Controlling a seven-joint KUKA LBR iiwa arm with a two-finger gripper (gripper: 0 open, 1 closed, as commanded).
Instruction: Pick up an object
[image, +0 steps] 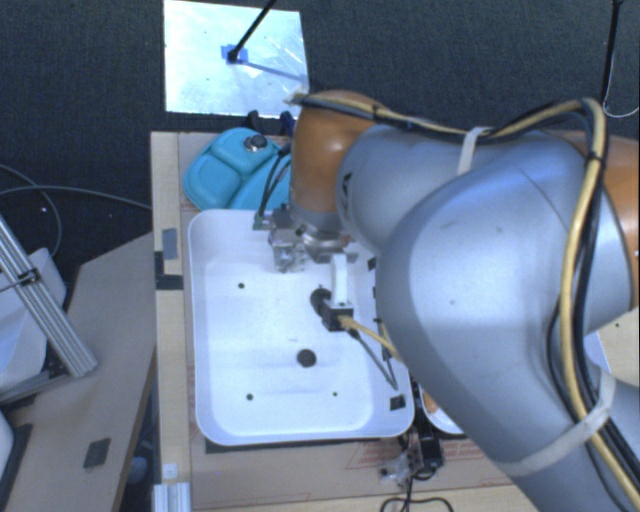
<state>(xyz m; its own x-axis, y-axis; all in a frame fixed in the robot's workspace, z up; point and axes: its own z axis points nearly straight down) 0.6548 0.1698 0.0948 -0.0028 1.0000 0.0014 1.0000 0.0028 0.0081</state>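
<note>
Nothing is picked up yet, as far as I can see. The gripper (291, 252) sits low over the far end of the left white bin (225, 400). I cannot tell how its jaws stand. A small dark object (306, 358) lies on the bin floor, nearer the front, apart from the gripper. So the grab is left to do. The bin floor has lots of bare room around the object. The big grey arm (480, 300) covers the right side. A blue thing (232, 170) rests past the far wall.
</note>
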